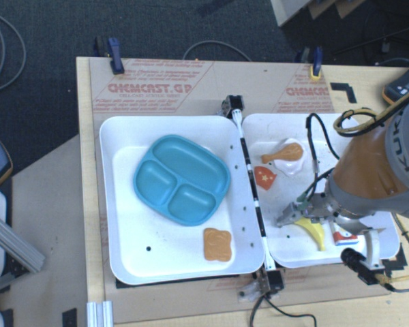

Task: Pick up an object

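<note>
Camera view | banana [314,231] | long axis diagonal, tip toward lower right

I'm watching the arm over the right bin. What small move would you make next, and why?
Probably a short straight descent onto the yellow banana. The gripper sits right over the banana's upper end in the right bin, and nothing shows between its tips. The chicken drumstick and red piece lie farther back, so the banana is the nearest target.
</note>
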`<state>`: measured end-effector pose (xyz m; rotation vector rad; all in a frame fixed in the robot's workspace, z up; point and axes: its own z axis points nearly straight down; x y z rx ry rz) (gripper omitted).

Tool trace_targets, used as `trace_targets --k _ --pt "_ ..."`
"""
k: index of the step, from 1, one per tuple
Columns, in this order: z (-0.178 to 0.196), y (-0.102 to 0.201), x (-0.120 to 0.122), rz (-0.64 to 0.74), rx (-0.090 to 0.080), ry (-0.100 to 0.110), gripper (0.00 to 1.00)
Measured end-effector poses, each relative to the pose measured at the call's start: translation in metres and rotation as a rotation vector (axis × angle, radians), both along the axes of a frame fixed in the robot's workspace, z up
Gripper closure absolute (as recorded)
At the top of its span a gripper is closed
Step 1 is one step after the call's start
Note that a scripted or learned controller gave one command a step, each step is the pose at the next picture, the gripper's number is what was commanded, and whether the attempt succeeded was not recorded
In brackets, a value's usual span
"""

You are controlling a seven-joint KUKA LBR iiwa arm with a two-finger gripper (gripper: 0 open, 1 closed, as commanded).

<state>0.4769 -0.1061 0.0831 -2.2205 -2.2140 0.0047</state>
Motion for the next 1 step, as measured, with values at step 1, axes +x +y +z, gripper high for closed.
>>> trace_targets --k 1 --pt "0.0115 0.0007 0.0024 0.001 -0.002 -0.007 1.00"
